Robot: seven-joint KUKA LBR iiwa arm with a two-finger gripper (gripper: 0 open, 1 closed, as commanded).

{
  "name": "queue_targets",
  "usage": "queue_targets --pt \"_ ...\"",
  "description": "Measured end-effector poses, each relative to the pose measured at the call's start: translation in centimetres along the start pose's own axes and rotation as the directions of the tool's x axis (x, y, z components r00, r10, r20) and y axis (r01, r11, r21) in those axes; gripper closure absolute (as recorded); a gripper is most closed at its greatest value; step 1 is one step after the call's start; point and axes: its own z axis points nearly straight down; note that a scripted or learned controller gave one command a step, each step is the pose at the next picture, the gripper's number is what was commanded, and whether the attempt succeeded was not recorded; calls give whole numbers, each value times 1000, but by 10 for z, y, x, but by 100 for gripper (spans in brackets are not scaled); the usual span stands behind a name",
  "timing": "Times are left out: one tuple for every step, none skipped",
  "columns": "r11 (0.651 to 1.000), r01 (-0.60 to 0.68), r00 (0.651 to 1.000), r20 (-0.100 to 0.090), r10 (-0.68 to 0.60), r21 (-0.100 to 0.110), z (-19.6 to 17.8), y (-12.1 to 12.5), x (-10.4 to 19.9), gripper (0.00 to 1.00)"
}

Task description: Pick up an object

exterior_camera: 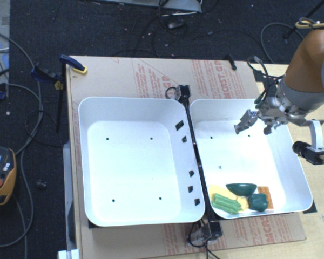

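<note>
My gripper [255, 127] hangs over the far part of the right bin [291, 161], with its fingers spread open and nothing between them. Several objects lie together at the near edge of that bin, well below the gripper in the camera view: a dark green bowl-shaped piece [241, 188], a light green ribbed piece [227, 203], a rounded green lump [258, 202], a flat yellow piece [220, 191] and an orange block [265, 191] partly hidden behind the lump.
The left bin [97, 117] stands beside the right one, with a black divider strip [193, 144] between them. Both rest on a cardboard sheet [146, 74]. A blue and yellow clamp [73, 65] sits at the board's far left corner.
</note>
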Motion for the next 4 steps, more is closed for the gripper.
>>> queue_targets --pt "1000 0 1000 0 0 0 -10 0 0 100" --pt "1000 2 1000 2 -2 -13 -181 43 17 100" --pt "1000 1 1000 0 -1 -1 -185 42 16 100" --pt "1000 5 1000 0 -5 -14 -338 9 76 100"
